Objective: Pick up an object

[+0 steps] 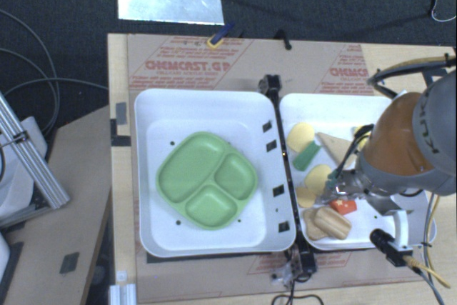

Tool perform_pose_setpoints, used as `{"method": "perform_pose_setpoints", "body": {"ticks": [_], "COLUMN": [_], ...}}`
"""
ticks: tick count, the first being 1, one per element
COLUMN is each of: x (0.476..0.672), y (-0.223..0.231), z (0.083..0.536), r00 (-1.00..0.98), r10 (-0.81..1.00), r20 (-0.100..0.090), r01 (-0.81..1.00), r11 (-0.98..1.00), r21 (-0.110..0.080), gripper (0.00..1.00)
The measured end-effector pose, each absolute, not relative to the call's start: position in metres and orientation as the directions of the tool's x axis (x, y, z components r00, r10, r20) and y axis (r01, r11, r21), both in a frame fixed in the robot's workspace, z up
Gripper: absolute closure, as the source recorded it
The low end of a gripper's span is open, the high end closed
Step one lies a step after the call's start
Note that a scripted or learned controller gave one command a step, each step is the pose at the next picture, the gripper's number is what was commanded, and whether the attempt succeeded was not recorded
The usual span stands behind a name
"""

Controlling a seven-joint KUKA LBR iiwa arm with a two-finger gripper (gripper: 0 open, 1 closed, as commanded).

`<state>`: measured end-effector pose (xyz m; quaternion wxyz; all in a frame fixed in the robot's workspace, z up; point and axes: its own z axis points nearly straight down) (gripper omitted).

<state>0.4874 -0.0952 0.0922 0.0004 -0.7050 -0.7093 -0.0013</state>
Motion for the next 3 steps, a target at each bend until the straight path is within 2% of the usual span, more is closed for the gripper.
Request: {"method": "perform_pose_setpoints", "body": {"ticks": [2,3], "x": [0.487,0.488], "y": [-0.084,-0.089], "z": [0.085,0.128], "r00": [-0.003,-0.004], "r10": [1.000,1.000], "r20": [0.000,-0.001], "r01": [1.000,1.000], "r11": [0.003,0.004], "r21": [0.003,0.005], "gripper": [1.00,1.00]}}
